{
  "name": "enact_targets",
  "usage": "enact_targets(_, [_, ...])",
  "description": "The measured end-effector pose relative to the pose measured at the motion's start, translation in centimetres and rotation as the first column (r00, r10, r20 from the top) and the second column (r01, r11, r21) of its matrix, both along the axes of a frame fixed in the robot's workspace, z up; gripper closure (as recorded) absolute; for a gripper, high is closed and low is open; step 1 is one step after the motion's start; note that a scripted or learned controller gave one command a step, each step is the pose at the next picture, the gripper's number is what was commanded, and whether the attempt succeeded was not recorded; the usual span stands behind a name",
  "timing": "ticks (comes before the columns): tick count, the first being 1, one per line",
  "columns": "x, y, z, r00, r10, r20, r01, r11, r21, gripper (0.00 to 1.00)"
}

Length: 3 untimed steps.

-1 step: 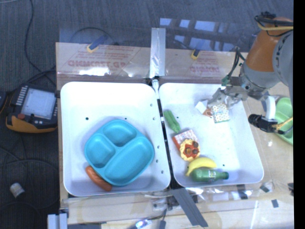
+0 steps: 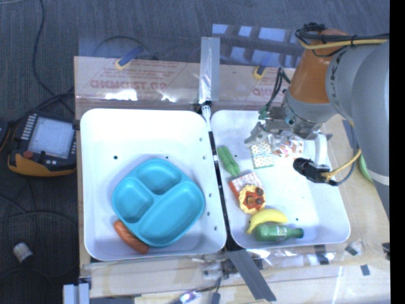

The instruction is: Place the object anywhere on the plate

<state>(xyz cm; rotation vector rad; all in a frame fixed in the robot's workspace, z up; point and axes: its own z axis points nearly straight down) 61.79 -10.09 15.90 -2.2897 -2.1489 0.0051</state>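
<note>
A blue plate [image 2: 158, 201] with three compartments lies in the left bin [image 2: 101, 132], nothing on it. My gripper [image 2: 276, 132] hangs low over the back of the right bin [image 2: 329, 201], just above two small printed packets [image 2: 263, 154]. In the right bin I also see a green cucumber [image 2: 228, 160], a pizza slice [image 2: 249, 194], a banana [image 2: 266, 218] and a green bottle [image 2: 279, 234]. An orange sausage [image 2: 130, 236] lies against the plate's front left rim in the left bin.
The bins' shared wall [image 2: 217, 182] runs between plate and gripper. A black plug [image 2: 306, 166] on a yellow cable hangs right of the packets. A handheld pendant [image 2: 44, 144] lies off the bench to the left.
</note>
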Motion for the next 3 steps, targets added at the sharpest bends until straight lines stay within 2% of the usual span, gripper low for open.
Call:
enact_targets(1, [-3.5,5.5,2.4,0.989,0.148,0.0,-0.148,0.989,0.001,1.0])
enact_targets(2, [-5.2,15.5,2.4,0.956,0.292,0.0,-0.292,0.956,0.002,1.0])
enact_targets(3, [-5.2,15.5,2.4,0.957,0.291,0.0,-0.291,0.957,0.002,0.0])
